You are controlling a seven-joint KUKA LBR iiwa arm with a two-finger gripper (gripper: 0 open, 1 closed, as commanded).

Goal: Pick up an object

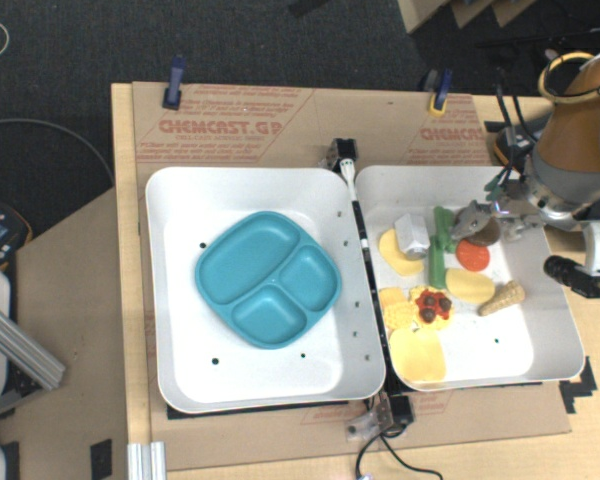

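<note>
End effector (477, 226) hangs low over the right bin (550, 353), just above a red tomato-like piece (472, 255); whether it is spread or pressed together I cannot tell. That piece lies directly below, beside an upright-running green stalk (440, 243). The wrist hides the contact.

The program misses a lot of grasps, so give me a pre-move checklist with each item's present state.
1. Hand over the right bin: ok, it hovers above the toy food near the bin's upper middle.
2. Something held between the fingers: cannot tell.
3. Nearest targets visible: ok, a red tomato-like piece and a green stalk lie just beside the hand.
4. Targets separated: not ok, the pieces are crowded and touching.
5. Left bin: ok, it holds a blue divided plate, lying flat.
</note>
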